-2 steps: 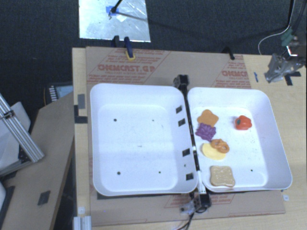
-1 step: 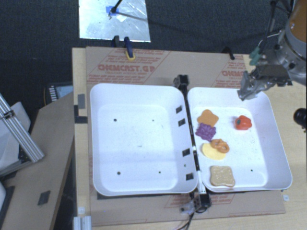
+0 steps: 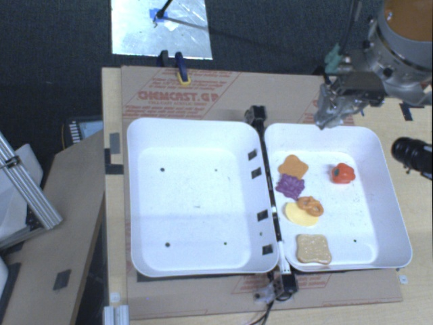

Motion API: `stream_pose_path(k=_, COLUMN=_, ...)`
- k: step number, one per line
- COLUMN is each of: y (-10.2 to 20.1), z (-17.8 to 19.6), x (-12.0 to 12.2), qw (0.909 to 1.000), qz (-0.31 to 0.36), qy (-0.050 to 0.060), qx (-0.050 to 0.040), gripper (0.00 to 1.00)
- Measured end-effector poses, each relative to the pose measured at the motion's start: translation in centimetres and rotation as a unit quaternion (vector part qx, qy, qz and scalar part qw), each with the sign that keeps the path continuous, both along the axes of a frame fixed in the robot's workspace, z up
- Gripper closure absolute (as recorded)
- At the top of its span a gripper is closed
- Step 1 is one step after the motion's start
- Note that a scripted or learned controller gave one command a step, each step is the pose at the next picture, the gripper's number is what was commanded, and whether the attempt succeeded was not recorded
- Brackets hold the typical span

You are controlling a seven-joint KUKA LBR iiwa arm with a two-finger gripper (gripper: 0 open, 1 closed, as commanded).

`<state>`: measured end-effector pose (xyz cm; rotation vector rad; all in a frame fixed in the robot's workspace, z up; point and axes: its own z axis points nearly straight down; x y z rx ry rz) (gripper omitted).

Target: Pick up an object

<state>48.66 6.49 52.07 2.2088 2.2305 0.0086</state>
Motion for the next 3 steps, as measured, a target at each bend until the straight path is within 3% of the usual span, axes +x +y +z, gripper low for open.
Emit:
stream_pose_path(k=1, y=7.2, z=1.5, x=-0.1, qw=1.0, qz=0.001, qy=0.001, qx=0.0006, gripper=1.0)
stream_pose_path(k=2, y=12.0, z=1.4, x=0.6, qw=1.0, qz=0.0, qy=0.002, qx=-0.0001, gripper=1.0)
stream_pose_path(k=3, y=14.4, z=1.4, x=-0.1, qw=1.0, qz=-0.001, qy=0.002, qx=0.0002, gripper=1.0)
